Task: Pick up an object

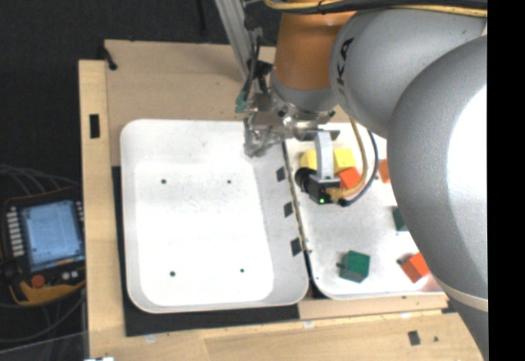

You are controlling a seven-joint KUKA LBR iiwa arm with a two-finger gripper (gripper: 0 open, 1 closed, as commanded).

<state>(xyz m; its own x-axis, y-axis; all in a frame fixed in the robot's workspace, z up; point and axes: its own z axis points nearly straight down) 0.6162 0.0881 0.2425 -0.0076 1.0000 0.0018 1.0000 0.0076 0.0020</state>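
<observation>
The table's (246,343) near edge runs pale along the bottom, with a dark mat under the bins. On it the left bin (201,294) lies with its near rim close to that edge. The right bin (328,290) lies just beside it, their inner rims almost touching.

Near the right bin's front edge lies a green block (354,266). An orange block (413,267) sits to its right, partly covered by the arm (426,105). Further in, a small dark green piece (399,221) shows at the arm's edge.

Toward the far end of the right bin, close to the inner rim, a yellow block (341,157) and an orange piece (350,177) lie touching each other, below the wrist hardware. A sliver of another orange piece (383,171) shows to their right, against the arm.

The end effector (259,138) hangs over the far right corner of the left bin, near the seam between the bins. I cannot tell whether it is apart or together, and no object is visible in it.

Left of the table, off its edge, a handheld screen unit (45,240) rests with its display lit.
</observation>
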